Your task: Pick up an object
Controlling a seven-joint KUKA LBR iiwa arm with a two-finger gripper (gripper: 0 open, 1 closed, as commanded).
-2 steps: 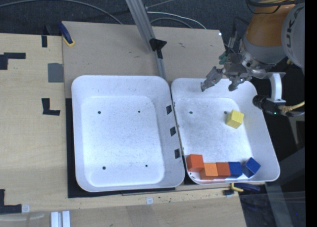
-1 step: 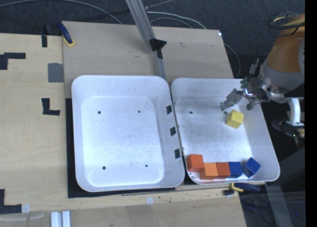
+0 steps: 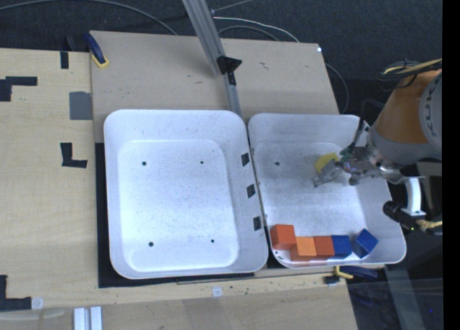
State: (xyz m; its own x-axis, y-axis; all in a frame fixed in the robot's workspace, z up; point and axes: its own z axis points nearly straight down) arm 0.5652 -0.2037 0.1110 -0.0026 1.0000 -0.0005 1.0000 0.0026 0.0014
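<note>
My gripper is down in the right bin, in its right half, with the grey arm and its orange band coming in from the right. A small yellow object lies right at the gripper's tip, touching or partly under it, and I cannot tell whether it is held. Along the bin's front wall sits a row of blocks: an orange-red one, an orange one, a red one, a blue one, and another blue one tilted at the corner.
The left bin stands beside the right one, their rims touching at the middle. A slanted metal pole ends just behind the bins. A blue and yellow tool lies at the bench's far left.
</note>
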